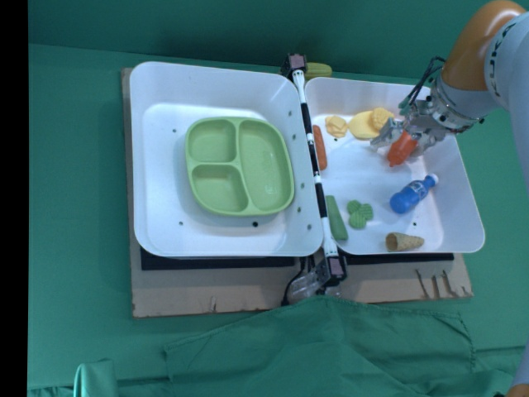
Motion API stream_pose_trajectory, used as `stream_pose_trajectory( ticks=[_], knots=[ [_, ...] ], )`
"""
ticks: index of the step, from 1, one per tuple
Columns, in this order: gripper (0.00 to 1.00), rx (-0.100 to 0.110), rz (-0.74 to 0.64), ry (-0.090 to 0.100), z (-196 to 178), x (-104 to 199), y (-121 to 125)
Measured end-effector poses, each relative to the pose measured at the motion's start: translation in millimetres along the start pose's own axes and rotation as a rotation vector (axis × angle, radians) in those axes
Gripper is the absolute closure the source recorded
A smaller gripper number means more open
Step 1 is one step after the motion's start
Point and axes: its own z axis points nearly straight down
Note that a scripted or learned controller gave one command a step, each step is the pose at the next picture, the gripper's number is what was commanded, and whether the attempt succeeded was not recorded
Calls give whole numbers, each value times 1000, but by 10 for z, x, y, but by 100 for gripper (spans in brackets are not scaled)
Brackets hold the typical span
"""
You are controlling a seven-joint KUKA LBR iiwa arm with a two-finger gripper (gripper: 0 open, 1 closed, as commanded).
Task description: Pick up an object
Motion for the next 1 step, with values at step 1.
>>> stream_pose_trajectory(
  ticks=[1],
  knots=[
    [100,-11,4,-4,-153,-12,6]
  ],
)
